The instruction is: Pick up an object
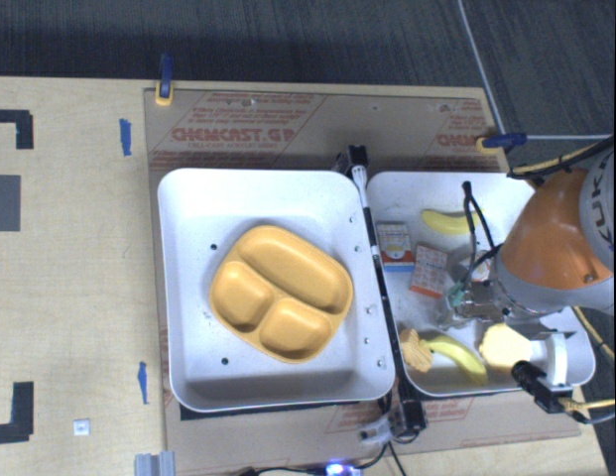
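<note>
My arm comes in from the right, its orange band (551, 236) over the right bin (387, 191). The gripper (466, 302) is low inside this bin, near its middle, beside a small green and grey item (454, 292). A yellow banana (441, 223) lies at the bin's far side. A second banana (459, 356) lies near the front wall, just below the gripper. A pale yellow block (506, 345) sits to that banana's right. A small white and red carton (392, 243) and an orange packet (428, 269) lie left of the gripper.
The left bin (184, 266) holds a large yellow tray with three compartments (280, 292). A tan wafer-like piece (415, 350) rests in the right bin's front left corner. A black cable (473, 216) runs along the arm. Cardboard (288, 127) lies under both bins.
</note>
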{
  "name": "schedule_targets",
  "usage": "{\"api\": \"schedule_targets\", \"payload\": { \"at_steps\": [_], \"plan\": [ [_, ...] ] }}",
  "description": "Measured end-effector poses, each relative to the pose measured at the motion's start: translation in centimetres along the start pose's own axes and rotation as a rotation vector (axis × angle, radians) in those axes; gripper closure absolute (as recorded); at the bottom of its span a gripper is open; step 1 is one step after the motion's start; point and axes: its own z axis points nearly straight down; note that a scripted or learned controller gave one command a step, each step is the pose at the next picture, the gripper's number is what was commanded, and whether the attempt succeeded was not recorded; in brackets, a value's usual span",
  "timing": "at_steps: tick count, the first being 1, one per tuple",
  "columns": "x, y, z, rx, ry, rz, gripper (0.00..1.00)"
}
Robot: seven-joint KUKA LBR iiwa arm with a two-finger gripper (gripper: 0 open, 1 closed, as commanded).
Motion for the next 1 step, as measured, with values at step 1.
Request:
{"api": "schedule_targets", "payload": {
  "at_steps": [1],
  "plan": [
    [0.00,-0.01,0.01,0.000,0.000,0.000,0.00]
  ]
}}
